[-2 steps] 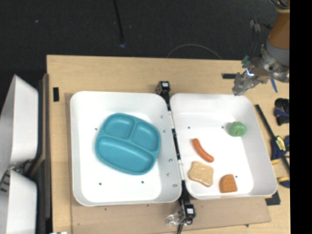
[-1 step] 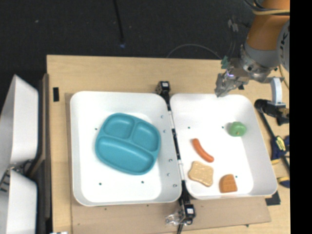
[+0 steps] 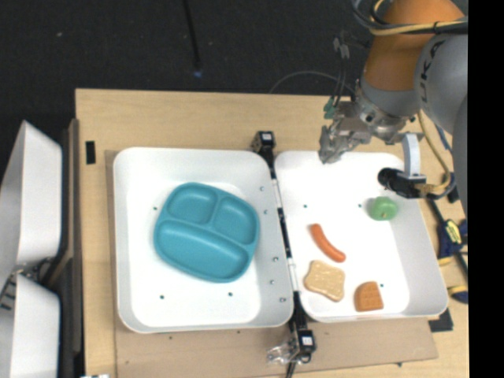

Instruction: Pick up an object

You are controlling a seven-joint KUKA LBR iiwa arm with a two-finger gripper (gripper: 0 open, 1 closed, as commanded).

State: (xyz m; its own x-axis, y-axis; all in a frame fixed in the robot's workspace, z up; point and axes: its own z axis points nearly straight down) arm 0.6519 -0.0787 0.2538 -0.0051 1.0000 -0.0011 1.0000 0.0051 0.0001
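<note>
Pale wood is what we see for the counter (image 3: pixel 94 116), smooth and flat, carrying two shallow white plastic bins with rounded corners, set side by side and joined by a dark strip with small clamps at each end.

In the left bin (image 3: pixel 134 290) we've got a teal plate (image 3: pixel 206 231), the divided kind with three compartments, glossy, rounded like a soft rectangle and sitting a bit skewed near the middle.

The right bin (image 3: pixel 417 290) has the small stuff. A round green piece (image 3: pixel 383 208) with a little dimple sits toward the far right side. A thin orange sausage (image 3: pixel 326 242), curved and shiny, lies diagonally near the middle. Below it is a tan toast slice (image 3: pixel 324 280), matte and grainy looking, and just to its right, a little apart from it, a smaller orange-brown chunk (image 3: pixel 368 296) with a rounded top, close to the near wall. None of these is lifted; all of them lie flat on the bin floor.

The arm comes in from the right, its fat orange band up top and grey casing beside it, cables looping around the wrist. The gripper (image 3: pixel 334 150) points down and hangs over the far left corner of the right bin, well apart from every item. We honestly can't tell whether it's open or closed; the tips are just a dark blur.
</note>
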